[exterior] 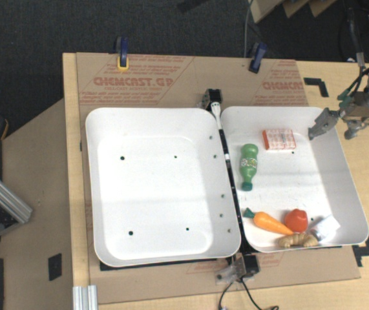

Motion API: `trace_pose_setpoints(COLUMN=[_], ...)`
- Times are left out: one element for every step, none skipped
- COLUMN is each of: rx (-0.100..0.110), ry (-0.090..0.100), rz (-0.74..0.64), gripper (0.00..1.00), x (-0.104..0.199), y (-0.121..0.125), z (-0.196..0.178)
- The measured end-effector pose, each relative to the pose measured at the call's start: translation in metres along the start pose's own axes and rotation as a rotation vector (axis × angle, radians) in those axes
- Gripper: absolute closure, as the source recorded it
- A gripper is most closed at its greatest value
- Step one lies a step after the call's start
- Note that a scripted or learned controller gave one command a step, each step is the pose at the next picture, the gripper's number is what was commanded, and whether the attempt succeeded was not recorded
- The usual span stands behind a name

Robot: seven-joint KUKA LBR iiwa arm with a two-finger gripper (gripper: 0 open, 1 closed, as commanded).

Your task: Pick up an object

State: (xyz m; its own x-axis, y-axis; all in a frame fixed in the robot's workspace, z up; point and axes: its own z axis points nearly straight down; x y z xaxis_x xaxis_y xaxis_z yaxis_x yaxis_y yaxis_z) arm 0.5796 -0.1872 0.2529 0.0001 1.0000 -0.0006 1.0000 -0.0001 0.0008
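the open, empty claw (335,125) hovers at the frame's right edge. nearest, a small red-and-white packet (279,139) looks light and flat; pinching its short edges seems best.

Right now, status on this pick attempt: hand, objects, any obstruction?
Hand open at right bin's far right edge, holding nothing. Green bottle, carrot, tomato, red-white packet all untouched. Path clear.

A pale wooden bench (42,192) stands on dark carpet (55,18), which fills the view from nine o'clock round to one. A brown printed cardboard sheet (171,76) covers the bench top, held at twelve o'clock by two clamps (123,53). Even light falls from above.
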Motion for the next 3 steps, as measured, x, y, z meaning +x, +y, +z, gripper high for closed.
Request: trace_pose_setpoints(rx=[-0.007,-0.009,-0.007], ry=[-0.003,-0.005,-0.005], rz=[-0.002,-0.001,-0.003], gripper=[0.00,0.00,1.00], x=[-0.004,-0.038,-0.036], y=[0.056,0.089,0.088], z=[-0.023,-0.080,-0.088])
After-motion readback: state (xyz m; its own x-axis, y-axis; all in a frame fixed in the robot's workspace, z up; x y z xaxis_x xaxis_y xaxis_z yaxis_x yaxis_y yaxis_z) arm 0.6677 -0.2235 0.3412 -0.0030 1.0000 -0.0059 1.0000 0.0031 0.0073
